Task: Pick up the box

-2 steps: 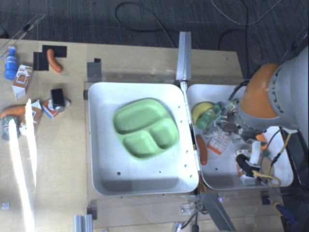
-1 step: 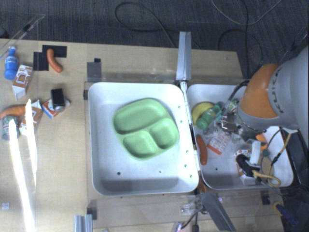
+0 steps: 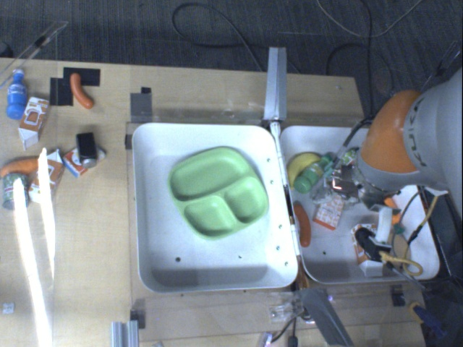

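Box (image 3: 329, 212) flat in right bin (image 3: 318, 270), beside sausage (image 3: 303, 224) | tool (image 3: 340, 181) just above it, state I can't tell | I'd centre over box, descend straight, avoid sausage.

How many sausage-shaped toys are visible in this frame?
3. One sausage lies at the bench's top left, one at the far left edge, one along the right bin's left wall. The arm may hide others.

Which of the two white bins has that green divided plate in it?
The left bin, away from the arm. The green plate lies in its middle; the right bin holds small toys under the gripper.
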Controlling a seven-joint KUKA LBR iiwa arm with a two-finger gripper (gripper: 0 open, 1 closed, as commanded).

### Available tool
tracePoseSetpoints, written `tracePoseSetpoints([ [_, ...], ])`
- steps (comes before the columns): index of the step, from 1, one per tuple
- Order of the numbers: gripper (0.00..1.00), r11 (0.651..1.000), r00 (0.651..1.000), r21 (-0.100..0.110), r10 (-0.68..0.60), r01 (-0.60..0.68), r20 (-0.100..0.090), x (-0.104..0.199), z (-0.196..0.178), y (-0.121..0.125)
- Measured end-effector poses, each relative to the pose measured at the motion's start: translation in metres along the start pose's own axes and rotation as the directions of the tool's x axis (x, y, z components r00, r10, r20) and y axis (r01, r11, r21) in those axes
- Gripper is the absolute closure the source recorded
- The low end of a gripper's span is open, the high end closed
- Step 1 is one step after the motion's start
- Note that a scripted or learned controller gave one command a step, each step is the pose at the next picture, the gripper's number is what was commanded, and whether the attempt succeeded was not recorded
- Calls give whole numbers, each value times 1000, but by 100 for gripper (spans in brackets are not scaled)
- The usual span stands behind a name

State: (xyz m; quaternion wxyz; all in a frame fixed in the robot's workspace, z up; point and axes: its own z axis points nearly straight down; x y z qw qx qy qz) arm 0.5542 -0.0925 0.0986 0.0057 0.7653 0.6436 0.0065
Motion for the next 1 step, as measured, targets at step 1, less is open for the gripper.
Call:
tracePoseSetpoints([
  [1,100,1000,1000,15,-20,20,1,69,-86,-53],
])
